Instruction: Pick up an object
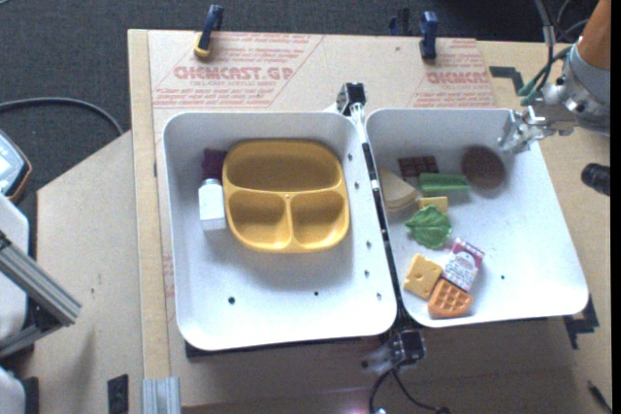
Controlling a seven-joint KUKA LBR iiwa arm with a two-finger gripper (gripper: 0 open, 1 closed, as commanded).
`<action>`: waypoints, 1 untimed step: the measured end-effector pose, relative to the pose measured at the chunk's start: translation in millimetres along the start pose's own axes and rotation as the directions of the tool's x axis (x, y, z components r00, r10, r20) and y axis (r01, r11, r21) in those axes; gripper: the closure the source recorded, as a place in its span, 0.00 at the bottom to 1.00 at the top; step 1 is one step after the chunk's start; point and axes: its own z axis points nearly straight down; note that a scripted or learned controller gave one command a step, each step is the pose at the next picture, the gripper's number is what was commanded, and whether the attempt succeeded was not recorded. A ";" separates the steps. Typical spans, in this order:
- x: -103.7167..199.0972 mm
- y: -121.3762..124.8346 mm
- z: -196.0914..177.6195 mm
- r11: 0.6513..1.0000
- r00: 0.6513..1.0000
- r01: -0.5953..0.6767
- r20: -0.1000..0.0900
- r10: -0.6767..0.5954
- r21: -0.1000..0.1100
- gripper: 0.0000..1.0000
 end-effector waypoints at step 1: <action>55.9 11.8 9.9 1.000 1.000 0.004 -0.004 -0.004 0.007 1.00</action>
